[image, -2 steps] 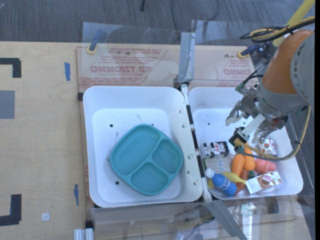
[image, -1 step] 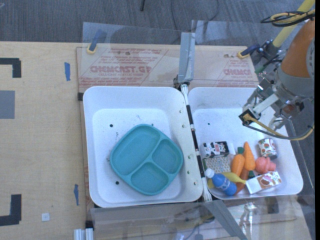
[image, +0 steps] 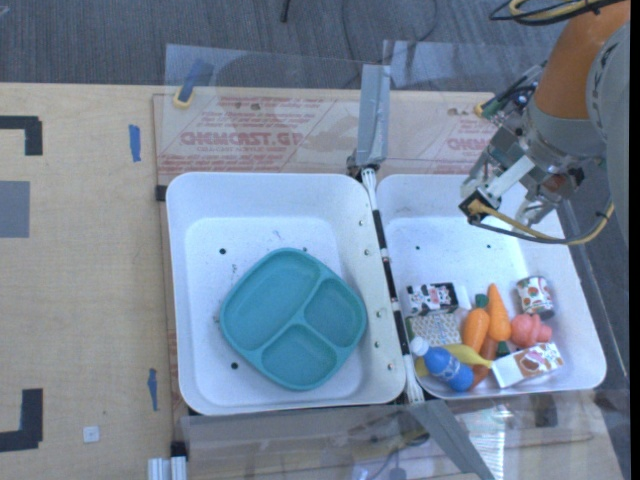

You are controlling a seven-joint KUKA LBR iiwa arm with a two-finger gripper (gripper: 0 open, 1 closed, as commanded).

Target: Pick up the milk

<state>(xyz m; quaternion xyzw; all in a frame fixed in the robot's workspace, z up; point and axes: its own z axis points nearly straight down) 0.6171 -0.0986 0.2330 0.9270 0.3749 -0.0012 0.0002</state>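
The milk (image: 432, 297) is a small carton with a black-and-white cow pattern, lying on its side in the right bin (image: 440, 238) near the left wall. My gripper (image: 503, 208) hangs over the far right part of that bin, well up and to the right of the milk. It is open, with nothing between its fingers. The grey arm with its orange band (image: 580, 58) comes in from the upper right.
Packed around the milk at the bin's near end are a speckled packet (image: 437, 325), two carrots (image: 480, 326), a can (image: 534, 295), a blue bottle (image: 446, 366), a yellow banana (image: 466, 352) and a white-and-red carton (image: 528, 364). A teal divided plate (image: 292, 318) lies in the left bin (image: 200, 218).
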